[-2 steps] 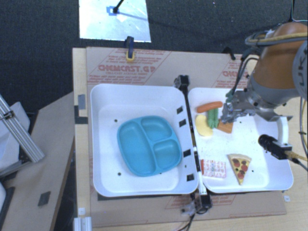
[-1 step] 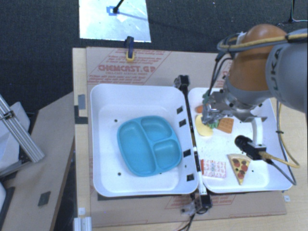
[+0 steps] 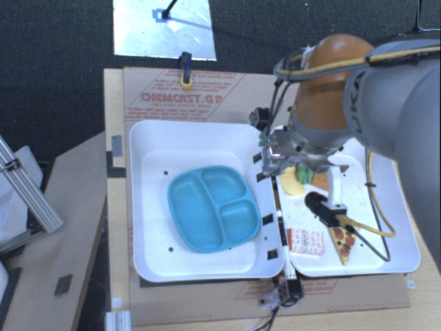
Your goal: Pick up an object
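My gripper (image 3: 292,163) hangs low over the left side of the right bin (image 3: 394,248), under the arm's orange band. Directly below it lies a pale yellow object (image 3: 292,184), partly covered by the gripper. An orange piece (image 3: 320,181) lies just to the right of the yellow one. Toward the bin's front lie a toy pizza slice (image 3: 342,243) and a small red-and-white packet (image 3: 305,241). The view does not show anything held.
The left bin (image 3: 141,205) holds a light blue divided plate (image 3: 212,207). The wall between the two bins runs just left of the gripper. A yellow cable loops over the right bin's middle. The bulky grey arm covers the right bin's far part.
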### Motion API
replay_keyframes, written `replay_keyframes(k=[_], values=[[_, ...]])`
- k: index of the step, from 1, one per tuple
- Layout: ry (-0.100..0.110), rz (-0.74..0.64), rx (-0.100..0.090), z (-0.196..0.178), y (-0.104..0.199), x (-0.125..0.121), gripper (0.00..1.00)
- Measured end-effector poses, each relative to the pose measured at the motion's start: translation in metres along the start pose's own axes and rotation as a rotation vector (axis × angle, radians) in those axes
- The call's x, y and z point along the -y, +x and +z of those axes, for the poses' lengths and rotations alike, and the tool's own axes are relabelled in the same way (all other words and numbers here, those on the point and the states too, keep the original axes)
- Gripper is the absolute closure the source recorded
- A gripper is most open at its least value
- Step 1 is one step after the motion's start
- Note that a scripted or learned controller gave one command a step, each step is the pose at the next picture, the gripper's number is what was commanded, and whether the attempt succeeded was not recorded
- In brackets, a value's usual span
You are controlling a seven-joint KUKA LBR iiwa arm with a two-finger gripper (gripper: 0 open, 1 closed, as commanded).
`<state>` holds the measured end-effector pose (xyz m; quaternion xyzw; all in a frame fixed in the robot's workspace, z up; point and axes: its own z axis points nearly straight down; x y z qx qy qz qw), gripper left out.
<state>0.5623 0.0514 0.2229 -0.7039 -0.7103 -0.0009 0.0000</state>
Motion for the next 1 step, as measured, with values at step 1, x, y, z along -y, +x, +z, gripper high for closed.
replay_keyframes(k=[1], values=[[-0.003, -0.001, -0.001, -0.0108, 0.0536, -0.0206, 1.00]])
